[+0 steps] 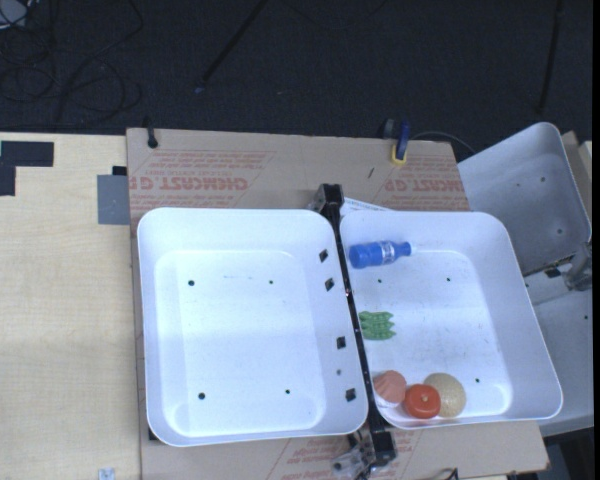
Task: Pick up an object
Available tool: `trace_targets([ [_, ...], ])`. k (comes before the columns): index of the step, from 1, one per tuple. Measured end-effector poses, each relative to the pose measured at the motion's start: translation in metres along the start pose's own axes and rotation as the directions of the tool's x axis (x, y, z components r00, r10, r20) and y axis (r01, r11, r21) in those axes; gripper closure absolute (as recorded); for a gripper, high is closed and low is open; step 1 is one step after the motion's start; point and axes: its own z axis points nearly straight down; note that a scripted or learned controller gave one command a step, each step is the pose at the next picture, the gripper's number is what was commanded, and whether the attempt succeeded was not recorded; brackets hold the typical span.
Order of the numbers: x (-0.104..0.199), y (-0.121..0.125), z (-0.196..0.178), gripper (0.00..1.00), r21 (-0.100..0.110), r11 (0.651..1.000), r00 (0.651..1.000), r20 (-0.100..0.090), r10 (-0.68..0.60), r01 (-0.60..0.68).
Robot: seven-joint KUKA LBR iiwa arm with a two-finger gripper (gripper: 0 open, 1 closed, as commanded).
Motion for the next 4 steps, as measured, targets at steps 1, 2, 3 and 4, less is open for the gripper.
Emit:
trace_targets([
  [1,0.001,0.0,0.03,1.0,0.006,1.0,1.0,-0.002,0.002,-0.002],
  [2,0.0,0.0,0.009,1.0,0.001,1.0,1.0,-0.001,-0.001,0.001],
  [3,0.001,0.0,0.027,1.0,0.005,1.0,1.0,-0.001,0.002,-0.002],
  [4,0.0,0.0,0.011,1.0,0.002,1.0,1.0,-0.001,0.0,0.0],
])
